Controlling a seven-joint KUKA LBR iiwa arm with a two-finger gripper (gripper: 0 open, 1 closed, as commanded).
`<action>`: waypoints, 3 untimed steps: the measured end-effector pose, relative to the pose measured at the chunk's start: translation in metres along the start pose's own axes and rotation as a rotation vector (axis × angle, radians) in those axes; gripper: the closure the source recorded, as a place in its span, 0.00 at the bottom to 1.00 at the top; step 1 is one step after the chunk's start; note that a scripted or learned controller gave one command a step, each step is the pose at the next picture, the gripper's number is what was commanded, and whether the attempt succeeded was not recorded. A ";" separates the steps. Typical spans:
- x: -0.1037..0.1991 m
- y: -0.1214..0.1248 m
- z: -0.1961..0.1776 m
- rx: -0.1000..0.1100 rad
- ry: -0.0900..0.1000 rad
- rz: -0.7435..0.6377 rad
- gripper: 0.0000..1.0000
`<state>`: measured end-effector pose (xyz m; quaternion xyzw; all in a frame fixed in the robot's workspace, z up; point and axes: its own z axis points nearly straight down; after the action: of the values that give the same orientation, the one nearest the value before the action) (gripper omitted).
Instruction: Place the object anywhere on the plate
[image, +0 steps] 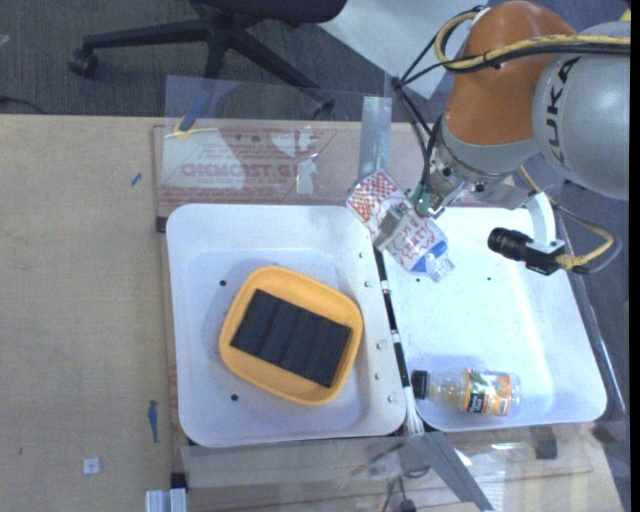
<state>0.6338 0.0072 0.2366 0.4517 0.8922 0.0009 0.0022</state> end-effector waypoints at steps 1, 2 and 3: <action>0.053 0.007 -0.014 0.004 0.004 -0.040 1.00; 0.052 0.008 -0.023 0.001 0.002 -0.039 1.00; 0.051 0.009 -0.034 -0.004 0.000 -0.039 1.00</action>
<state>0.6107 0.0534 0.2705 0.4343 0.9008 0.0023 0.0032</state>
